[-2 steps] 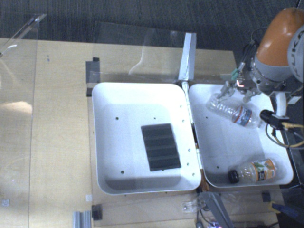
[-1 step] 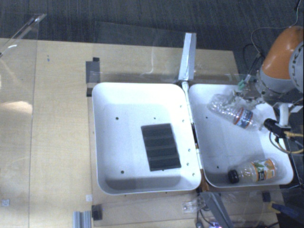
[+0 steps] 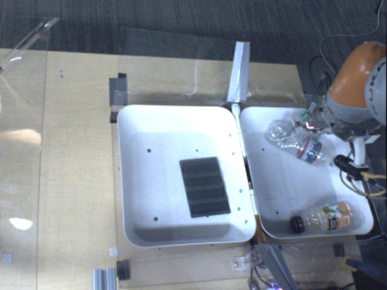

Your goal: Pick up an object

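A crushed clear plastic bottle [image 3: 293,139] with a blue-labelled end lies in the far part of the right bin [image 3: 284,192]. My gripper [image 3: 309,122] hangs at the bottle's far right end, right over or against it, below the arm's orange band [image 3: 357,77]. A second clear bottle [image 3: 320,217] with a black cap and a yellow label lies on its side in the right bin's near right corner. A flat black ridged rectangle [image 3: 205,186] lies in the middle of the left bin [image 3: 145,138].
A grey metal bar [image 3: 239,74] sticks out behind the joint between the bins. Cables [image 3: 357,171] hang by the right bin's right rim. Wooden bench surface [image 3: 66,162] stretches left of the bins.
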Available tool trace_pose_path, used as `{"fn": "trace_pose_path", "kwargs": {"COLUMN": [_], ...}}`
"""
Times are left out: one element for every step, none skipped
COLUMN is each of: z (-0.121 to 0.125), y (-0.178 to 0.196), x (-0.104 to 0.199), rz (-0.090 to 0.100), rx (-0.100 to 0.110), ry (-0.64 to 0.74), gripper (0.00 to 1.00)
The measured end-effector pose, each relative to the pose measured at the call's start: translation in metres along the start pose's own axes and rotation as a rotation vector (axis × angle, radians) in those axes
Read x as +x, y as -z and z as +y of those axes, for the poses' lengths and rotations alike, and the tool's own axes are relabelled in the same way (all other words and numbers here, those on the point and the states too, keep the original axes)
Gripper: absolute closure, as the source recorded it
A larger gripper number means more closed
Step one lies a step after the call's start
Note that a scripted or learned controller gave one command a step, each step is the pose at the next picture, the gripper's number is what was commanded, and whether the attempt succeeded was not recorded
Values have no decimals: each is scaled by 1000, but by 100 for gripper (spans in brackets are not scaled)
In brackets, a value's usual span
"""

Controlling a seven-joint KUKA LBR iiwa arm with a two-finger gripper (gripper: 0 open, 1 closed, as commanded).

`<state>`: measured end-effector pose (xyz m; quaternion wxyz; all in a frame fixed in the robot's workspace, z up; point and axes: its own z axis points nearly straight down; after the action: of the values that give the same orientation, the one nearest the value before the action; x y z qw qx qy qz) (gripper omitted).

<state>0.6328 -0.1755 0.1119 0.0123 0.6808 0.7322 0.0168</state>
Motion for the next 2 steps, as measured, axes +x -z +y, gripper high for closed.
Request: {"fn": "trace_pose_path", "kwargs": {"z": [4, -28], "y": [26, 82], "x": [22, 71], "rz": [-3, -3], "rx": [32, 35], "ry": [255, 120], "gripper": [0, 0]}}
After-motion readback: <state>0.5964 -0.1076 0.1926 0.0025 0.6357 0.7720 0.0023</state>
